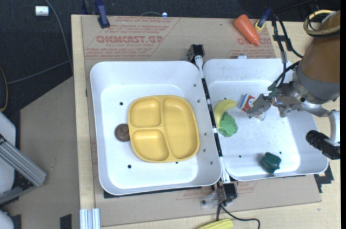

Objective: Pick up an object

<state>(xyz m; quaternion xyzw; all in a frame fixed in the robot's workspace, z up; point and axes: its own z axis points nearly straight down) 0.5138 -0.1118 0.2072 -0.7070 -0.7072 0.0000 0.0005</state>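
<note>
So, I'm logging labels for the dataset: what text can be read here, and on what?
"CHEMCAST GP", red print repeated across the brown board under the bins; the smaller lines beneath it are too blurred to read.
Small red, white and blue packet in the right bin: print too small to read.

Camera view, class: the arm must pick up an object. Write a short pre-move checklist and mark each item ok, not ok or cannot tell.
1. Gripper is over the right bin: ok.
2. A target lies close: the small red, white and blue item sits just left of the gripper: ok.
3. Jaws open wide enough for it: cannot tell.
4. Target stands apart from the yellow object and green cloth-like piece: ok.
5. Dark green object is out of the approach path, near the front wall: ok.
6. Nothing already held: cannot tell.
</note>
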